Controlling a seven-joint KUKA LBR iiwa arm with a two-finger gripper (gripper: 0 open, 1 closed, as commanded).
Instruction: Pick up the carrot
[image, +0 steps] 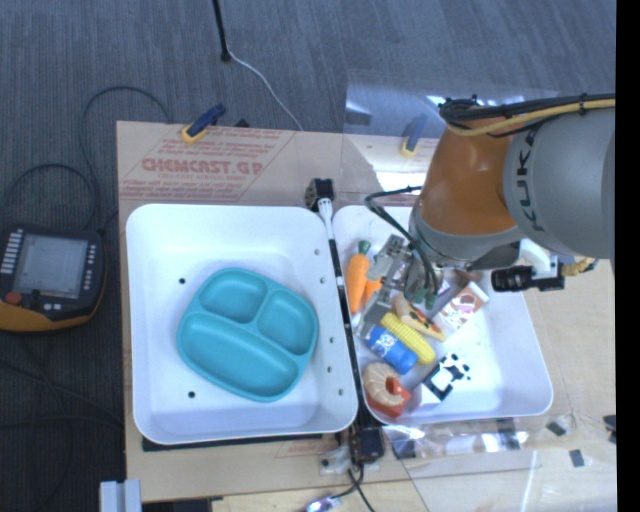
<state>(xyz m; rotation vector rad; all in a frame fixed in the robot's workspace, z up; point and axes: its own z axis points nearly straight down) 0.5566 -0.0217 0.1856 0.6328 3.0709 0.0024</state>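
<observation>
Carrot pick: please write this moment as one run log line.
carrot: lying in right bin, not held | gripper: beside carrot | blue tray: left bin

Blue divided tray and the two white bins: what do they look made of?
Teal-blue three-compartment tray: looks like moulded plastic with a smooth, semi-matte finish; rounded rims, uniform colour, soft highlights. Shallow white left bin and shallow white right bin: probably thin formed plastic with a slight gloss; rounded corners, curved walls and faint sheen suggest it, though coated metal can't be ruled out.
</observation>
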